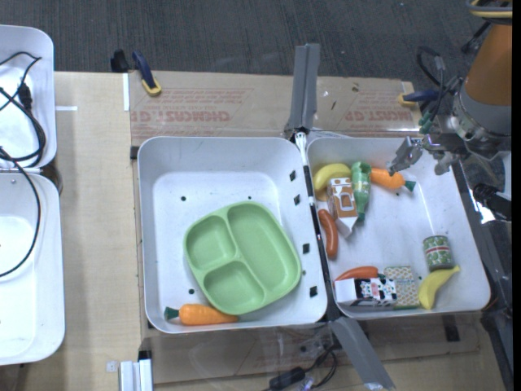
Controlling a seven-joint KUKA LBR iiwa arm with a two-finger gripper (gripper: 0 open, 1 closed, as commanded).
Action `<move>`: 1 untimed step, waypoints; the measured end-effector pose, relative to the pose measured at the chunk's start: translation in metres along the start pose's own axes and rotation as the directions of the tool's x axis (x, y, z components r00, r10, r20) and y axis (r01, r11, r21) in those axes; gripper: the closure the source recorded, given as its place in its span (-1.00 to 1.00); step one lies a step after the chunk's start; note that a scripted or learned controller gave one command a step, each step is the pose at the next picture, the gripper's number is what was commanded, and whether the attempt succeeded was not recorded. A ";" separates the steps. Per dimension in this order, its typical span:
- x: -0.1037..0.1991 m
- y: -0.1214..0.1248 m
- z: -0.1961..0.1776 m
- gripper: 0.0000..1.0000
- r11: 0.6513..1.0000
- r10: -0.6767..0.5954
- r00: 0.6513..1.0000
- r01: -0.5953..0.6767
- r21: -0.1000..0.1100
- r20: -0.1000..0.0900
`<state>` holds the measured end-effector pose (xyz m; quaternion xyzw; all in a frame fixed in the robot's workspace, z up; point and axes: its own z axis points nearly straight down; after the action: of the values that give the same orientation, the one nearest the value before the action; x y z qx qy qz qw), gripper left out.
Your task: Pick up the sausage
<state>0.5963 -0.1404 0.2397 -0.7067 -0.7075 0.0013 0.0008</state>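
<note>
Gripper (404,158) sits over the far right part of the right bin (456,303), fingers pointing down and to the left; they look slightly parted with nothing between them, tips just above the toy carrot (387,180) that lies beside them. Sausage (329,231) lies well to the left of and nearer the camera than the gripper, a reddish-brown link running lengthwise along the right bin's left wall, apart from the gripper. Between gripper and sausage: a banana (330,174) at the far left of the bin, a small orange-and-white carton (343,198), and a green packet (361,187) just beside the carrot's leafy end. Nearer the camera than the gripper, by the right wall: a green can (439,253) upright, a second banana (436,284) touching the near rim. Along the near wall: a red pepper-like piece (356,274), a cow-print carton (370,291), a checked packet (400,282). Left bin (155,218), far left of the gripper, holds a green divided plate (241,257) and another carrot (201,315) at its near edge.
</note>
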 end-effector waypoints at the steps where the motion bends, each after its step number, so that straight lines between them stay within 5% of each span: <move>1: 0.042 -0.051 0.128 -1.00 1.000 -0.010 1.000 0.010 -0.023 0.002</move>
<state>0.5451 -0.0987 0.1119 -0.7033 -0.7108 -0.0064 -0.0079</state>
